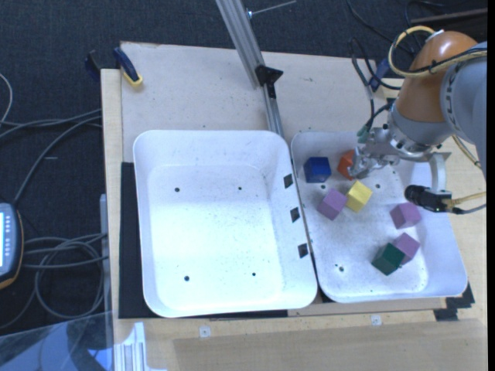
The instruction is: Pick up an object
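wooden bench (193, 83), two white bins. left bin (155, 153) bare. right bin (441, 280): blue cube (316, 169), orange block (346, 163), yellow cube (358, 195), purple and green blocks nearer. gripper (363, 165) sits at the far side, orange block touching its left, yellow cube just near of it. grip state: cannot tell.

Two white bins (155, 161) sit side by side on the tan surface (201, 83); a blue-yellow clamp (128, 66) lies at its far-left corner.
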Tool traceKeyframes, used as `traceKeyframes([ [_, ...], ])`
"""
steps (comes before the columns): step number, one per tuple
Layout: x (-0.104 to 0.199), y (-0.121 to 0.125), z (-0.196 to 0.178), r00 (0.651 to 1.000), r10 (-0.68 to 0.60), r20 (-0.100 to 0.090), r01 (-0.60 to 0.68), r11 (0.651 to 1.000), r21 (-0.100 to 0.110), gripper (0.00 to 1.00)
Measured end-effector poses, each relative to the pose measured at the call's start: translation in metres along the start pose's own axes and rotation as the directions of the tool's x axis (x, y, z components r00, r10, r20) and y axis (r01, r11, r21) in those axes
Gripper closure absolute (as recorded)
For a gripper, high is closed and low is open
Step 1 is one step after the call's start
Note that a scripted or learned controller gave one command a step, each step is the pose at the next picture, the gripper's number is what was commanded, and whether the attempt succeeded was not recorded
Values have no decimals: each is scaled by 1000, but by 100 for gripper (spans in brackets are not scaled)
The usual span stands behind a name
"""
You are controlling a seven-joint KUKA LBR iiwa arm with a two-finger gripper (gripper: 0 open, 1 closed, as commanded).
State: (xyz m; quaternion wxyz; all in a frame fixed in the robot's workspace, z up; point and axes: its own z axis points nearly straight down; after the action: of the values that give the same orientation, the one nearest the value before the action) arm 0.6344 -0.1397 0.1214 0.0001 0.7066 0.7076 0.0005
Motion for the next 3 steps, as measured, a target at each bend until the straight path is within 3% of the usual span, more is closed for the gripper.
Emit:
traceKeyframes([
  [2,-1,8,-95,1000,0,2,0,1000,-6,100],
  [3,-1,9,-112,1000,0,1,0,1000,-4,100],
])
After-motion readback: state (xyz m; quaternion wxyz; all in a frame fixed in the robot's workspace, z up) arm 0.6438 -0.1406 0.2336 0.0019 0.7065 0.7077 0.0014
